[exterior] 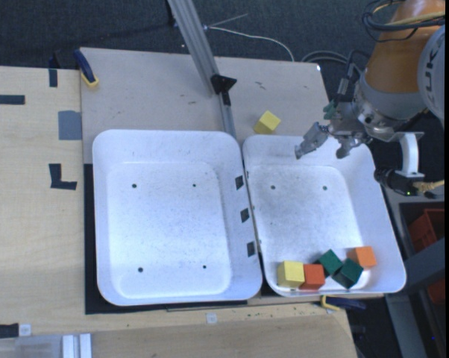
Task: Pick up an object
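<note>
blocks [325, 268] well apart from end effector [326, 145]

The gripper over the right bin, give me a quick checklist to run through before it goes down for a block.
1. Gripper open with nothing between its fingers: ok.
2. Blocks present in the right bin: ok, clustered at its near edge.
3. Gripper above a block: not ok, it hangs over the bin's far edge.
4. Target standing apart: not ok for the red block, which touches the yellow block; the orange block is freer.
5. Yellow cube outside the bins: cannot tell if reachable.
</note>
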Controlling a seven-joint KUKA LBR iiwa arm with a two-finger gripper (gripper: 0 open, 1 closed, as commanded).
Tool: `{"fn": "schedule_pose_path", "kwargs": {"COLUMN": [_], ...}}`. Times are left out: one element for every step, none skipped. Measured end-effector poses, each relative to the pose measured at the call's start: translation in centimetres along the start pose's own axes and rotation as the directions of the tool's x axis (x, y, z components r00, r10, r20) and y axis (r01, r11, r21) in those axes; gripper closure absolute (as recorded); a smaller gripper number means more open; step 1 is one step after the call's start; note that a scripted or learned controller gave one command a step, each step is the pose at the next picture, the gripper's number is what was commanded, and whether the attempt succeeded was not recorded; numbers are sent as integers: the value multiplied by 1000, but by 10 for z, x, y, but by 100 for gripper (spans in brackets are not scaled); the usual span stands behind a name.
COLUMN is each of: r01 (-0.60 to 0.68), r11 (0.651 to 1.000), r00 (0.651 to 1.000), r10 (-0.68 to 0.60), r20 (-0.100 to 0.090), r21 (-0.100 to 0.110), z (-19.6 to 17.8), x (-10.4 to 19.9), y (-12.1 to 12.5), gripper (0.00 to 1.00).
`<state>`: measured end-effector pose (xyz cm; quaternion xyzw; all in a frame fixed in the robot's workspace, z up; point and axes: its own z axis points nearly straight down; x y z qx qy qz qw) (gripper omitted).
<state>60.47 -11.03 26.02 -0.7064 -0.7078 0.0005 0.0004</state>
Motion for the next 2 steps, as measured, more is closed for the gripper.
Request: {"fn": "schedule_pose_path", "kwargs": {"r01": [4,1], "r11": [1000,1000], "r00": [1000,1000], "r10": [-4,-1], "r20": [0,0], "r21": [-10,8], "z": [-68,51], "x": [37,46], "y": [62,76], "gripper": [0,0]}}
